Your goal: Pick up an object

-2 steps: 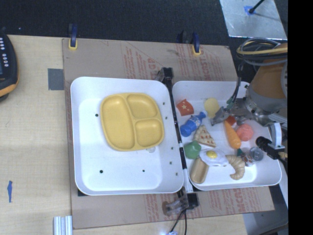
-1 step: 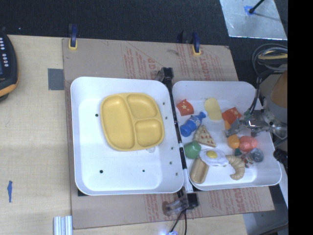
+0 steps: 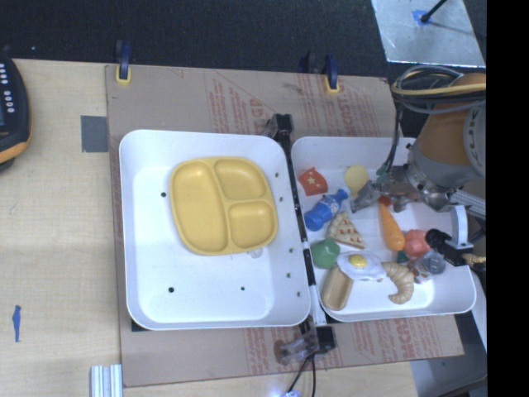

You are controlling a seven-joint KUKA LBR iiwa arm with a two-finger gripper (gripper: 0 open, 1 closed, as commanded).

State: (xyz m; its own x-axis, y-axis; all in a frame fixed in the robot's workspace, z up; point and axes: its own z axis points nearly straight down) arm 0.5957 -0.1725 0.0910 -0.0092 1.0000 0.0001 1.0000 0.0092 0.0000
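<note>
The yellow divided plate [image 3: 223, 205] lies in the left bin [image 3: 145, 222]. In the right bin [image 3: 450, 304] the toy foods look light, stiff and a little slippery; the orange carrot [image 3: 391, 227] seems best taken across its middle. The tool [image 3: 382, 190] hovers near it; whether it is closed I cannot tell. No readable writing.

Arm [image 3: 446, 131] enters from the view's right, grey with orange band above the wrist, angled down and leftward. Gripper [image 3: 374, 190] low at the wrist's left end, pointing left, dark metal.
</note>
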